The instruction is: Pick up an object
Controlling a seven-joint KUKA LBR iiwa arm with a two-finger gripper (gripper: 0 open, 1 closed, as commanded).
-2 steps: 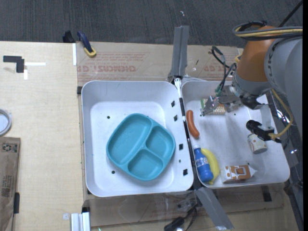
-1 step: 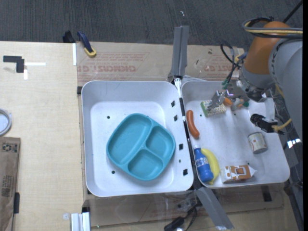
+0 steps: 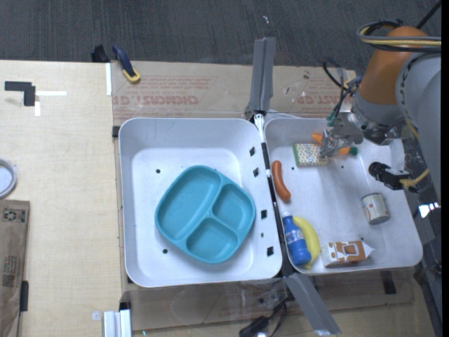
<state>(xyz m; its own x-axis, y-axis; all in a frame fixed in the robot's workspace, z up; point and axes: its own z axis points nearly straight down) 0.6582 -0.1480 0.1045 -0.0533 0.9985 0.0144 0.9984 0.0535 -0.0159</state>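
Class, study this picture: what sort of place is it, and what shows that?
Probably a robotics lab: a robot arm reaches over two white bins, which hold mixed practice items such as a blue divided plate and a banana.

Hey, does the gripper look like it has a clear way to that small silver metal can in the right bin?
Probably yes. The small silver metal can lies alone on bare floor of the right bin, apart from the brown and white carton, nothing over it. The gripper hovers in the same bin.
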